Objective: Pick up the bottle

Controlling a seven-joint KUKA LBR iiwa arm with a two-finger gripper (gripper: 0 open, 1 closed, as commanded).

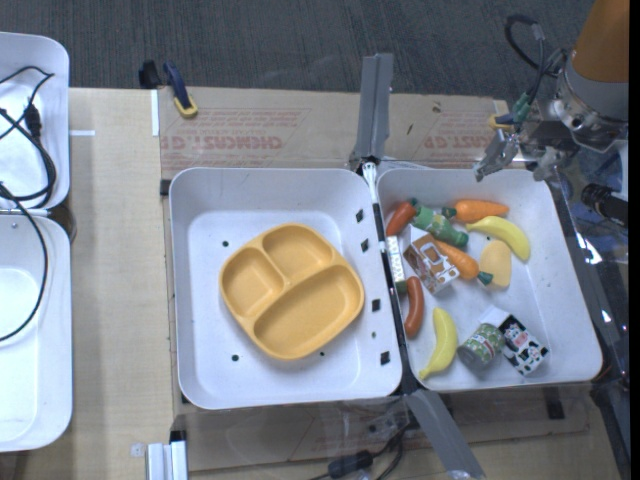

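Fingers [522,158]: spread apart with nothing between them, hanging over the far rim of the right bin.
Arm [605,38]: grey with an orange band, coming in from the right above the fingers.
Bottle [441,224]: green, lying on its side in the right bin, below and to the left of the fingers, apart from them; one end touches a red sausage.
Right bin [570,268]: white, under the fingers; it also carries carrots, two bananas, a printed packet, a small can and a black-and-white carton, all nearer the camera than the fingers.
Left bin [190,268]: white, well to the left of the fingers, with a yellow divided plate [290,290] lying flat in it.
Tabletop [110,268]: pale wood, carrying both bins side by side.
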